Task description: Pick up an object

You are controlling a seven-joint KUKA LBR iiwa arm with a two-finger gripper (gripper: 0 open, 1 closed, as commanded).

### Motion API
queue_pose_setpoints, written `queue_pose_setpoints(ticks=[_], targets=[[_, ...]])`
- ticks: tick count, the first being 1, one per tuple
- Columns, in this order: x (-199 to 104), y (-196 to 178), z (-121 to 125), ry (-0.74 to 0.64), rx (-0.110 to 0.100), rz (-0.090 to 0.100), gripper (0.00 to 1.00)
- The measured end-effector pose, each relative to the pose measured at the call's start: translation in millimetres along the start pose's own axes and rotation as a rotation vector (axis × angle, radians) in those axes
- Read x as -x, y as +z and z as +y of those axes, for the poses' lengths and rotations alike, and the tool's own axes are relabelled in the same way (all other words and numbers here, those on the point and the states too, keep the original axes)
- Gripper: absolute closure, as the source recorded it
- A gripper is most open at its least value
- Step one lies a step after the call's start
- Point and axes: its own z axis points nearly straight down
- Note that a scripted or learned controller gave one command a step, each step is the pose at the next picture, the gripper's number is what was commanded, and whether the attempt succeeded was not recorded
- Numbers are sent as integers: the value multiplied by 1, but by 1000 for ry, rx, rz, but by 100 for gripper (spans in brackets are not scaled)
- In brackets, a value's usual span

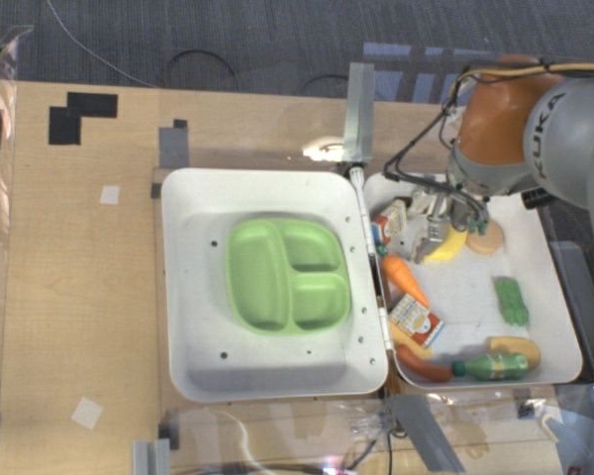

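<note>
- Grey and orange, the arm (535,132) reaches in from the three o'clock side of the camera view and bends down over the right bin (564,359).
- Its gripper (438,228) hangs at the bin's eleven o'clock corner, right above the upper end of a yellow banana (447,248); whether the fingers are parted or closed I cannot tell, and nothing is plainly seen between them.
- At three o'clock of the banana, just beside its tip, lies a round tan disc (485,238).
- At nine o'clock of the gripper, against the bin's left wall, sits a small white and red packet (389,222).
- Toward seven o'clock of the gripper an orange carrot (405,277) lies aslant, and just below it a small carton (417,322) with orange and white print.
- A green toy vegetable (512,301) lies near the bin's three o'clock wall, well apart from the gripper.
- Along the six o'clock edge lie a green bottle (492,367), a yellow and brown piece (515,347) touching it at its one o'clock, and a red sausage-like piece (425,368) at its nine o'clock.
- The left bin (193,364) holds a green divided tray (287,274) near its middle.
- Both bins rest side by side on a wooden bench (69,295).
</note>
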Motion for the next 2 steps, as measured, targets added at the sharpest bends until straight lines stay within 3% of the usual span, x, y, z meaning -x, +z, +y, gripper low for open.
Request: queue_pose_setpoints(ticks=[1,2], targets=[[-91,0,-17,-149,-16,-35,0],[-111,1,-10,-36,-10,-43,0]])
